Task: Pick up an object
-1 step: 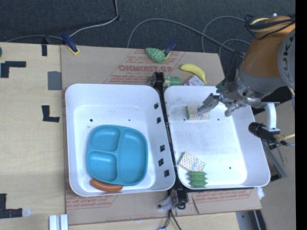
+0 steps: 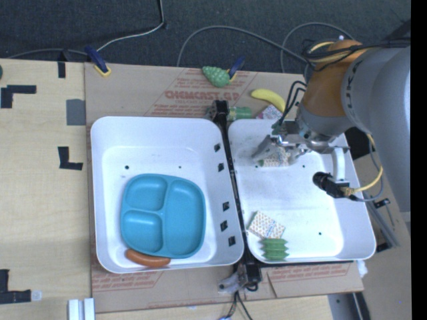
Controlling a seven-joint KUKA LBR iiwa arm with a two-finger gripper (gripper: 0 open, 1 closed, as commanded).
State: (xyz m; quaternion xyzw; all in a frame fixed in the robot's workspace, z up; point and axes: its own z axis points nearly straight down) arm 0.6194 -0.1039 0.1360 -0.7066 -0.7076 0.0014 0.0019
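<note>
Patterned packet [image 2: 277,157] lies at the back of the right bin [image 2: 347,242], directly under the gripper [image 2: 270,149]. Gripper low over it; opening and contact cannot be made out. Near the front wall: checkered pouch [image 2: 266,226] and green toy [image 2: 274,248], touching. Left bin: blue plate [image 2: 162,215], sausage [image 2: 147,259].

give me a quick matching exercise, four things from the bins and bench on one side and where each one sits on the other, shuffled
Things:
1. blue divided plate
2. orange sausage
3. banana
4. green ridged piece

Places:
A. on the cardboard behind the right bin
B. near the front edge of the right bin
C. middle of the left bin
D. front of the left bin, against the plate's edge

Pairs: 1-C, 2-D, 3-A, 4-B
</note>
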